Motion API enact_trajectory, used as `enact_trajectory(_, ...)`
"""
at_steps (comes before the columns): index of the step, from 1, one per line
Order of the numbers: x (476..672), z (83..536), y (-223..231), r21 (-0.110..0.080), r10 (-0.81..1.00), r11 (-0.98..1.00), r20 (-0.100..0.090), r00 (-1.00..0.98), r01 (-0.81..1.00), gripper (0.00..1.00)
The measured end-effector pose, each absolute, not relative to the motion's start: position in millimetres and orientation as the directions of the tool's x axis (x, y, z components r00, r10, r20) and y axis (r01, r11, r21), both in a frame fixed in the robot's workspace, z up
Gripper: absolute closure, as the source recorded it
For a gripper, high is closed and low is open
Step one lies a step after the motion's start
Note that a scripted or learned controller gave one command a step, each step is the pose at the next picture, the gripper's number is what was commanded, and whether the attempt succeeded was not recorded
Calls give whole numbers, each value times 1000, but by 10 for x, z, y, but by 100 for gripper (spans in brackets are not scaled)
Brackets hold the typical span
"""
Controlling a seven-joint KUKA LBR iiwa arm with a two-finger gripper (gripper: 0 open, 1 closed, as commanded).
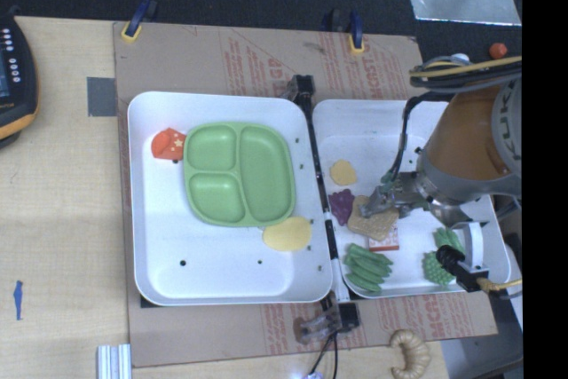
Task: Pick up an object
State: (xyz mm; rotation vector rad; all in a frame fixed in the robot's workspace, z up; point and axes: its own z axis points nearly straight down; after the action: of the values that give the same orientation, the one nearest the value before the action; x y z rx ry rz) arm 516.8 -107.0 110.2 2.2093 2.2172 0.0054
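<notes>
Whether the jaws are parted or closed cannot be told from the camera view: the gripper (388, 195) is a small dark shape low in the right bin (373, 122), right over a tan cracker-like piece (373, 224). Crowding that spot, a purple item (341, 206) lies just to the left, a small yellow disc (343, 172) above it, green pea pods (366, 266) below, and a green leafy toy (437, 266) beside the arm's wrist. Across the divider, the left bin (160, 266) bears a green divided plate (240, 173), a red piece (168, 144) at its left edge and a yellow lemon-like piece (287, 234) touching its lower right.
</notes>
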Motion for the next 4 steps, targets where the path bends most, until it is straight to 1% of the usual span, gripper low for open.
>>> enact_trajectory(1,5789,1977,-299,10,1000,13,2,-13,1000,100)
enact_trajectory(2,5908,1965,-135,-1,1000,7,1,-7,1000,100)
enact_trajectory(3,6010,2164,-356,-1,1000,2,-1,-2,1000,100)
enact_trajectory(4,6528,2166,38,2,1000,8,0,-8,1000,100)
